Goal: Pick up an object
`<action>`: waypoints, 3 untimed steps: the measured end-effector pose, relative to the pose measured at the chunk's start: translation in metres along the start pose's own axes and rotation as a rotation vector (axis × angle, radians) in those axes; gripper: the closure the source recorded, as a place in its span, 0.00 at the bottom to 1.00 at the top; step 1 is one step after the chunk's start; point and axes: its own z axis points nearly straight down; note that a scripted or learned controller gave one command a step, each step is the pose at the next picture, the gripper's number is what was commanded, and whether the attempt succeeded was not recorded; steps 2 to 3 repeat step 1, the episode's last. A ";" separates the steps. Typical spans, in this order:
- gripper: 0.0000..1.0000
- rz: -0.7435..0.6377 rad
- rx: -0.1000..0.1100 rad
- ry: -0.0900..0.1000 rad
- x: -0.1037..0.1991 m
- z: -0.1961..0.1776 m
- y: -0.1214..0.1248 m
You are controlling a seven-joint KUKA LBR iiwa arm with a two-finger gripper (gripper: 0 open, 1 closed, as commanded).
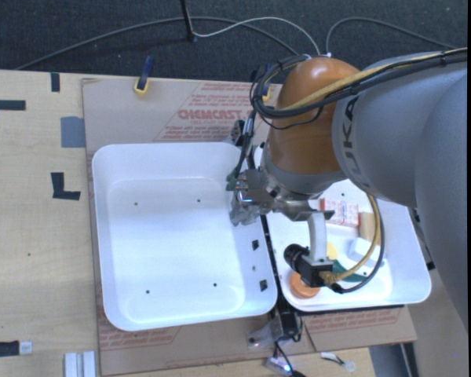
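Two candidates, an orange disc and a red-white box, are lying in the right bin. The gripper is hanging over the left bin at its rim, the wrist hiding its state, so I cannot tell.

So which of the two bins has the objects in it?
The right bin, under the arm: it holds an orange disc and a red-and-white packet; the left bin looks bare.

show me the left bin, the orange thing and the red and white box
left bin (173, 250): camera view, bare floor
orange thing (301, 289): camera view, lower edge
red and white box (341, 210): camera view, top face
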 end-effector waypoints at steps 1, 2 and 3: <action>1.00 0.005 0.002 -0.001 -0.003 -0.009 0.000; 1.00 0.005 0.002 -0.001 -0.003 -0.009 0.000; 1.00 0.005 0.002 -0.001 -0.003 -0.009 0.000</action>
